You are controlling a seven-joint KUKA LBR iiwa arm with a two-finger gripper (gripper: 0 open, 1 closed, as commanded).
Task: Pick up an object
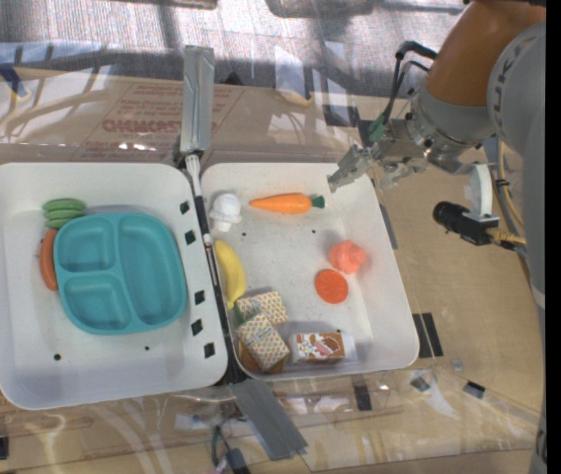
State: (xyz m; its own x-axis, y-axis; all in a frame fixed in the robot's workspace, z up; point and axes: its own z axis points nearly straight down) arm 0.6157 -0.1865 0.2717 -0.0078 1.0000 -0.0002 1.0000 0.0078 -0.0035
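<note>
Just below and left of my gripper [345, 174], the carrot [282, 203] lies in the right bin [387, 265], not yet lifted. Nothing sits between the fingers; whether they're spread I cannot tell. I'd judge the pick barely begun. Bench [458, 294] beneath looks taped, sunlit, cluttered.

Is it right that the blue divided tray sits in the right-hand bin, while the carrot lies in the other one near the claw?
Not quite. The camera view shows the blue divided tray in the left-hand bin, not the right. The carrot lies in the other, right-hand bin, near the claw, as you said.
</note>
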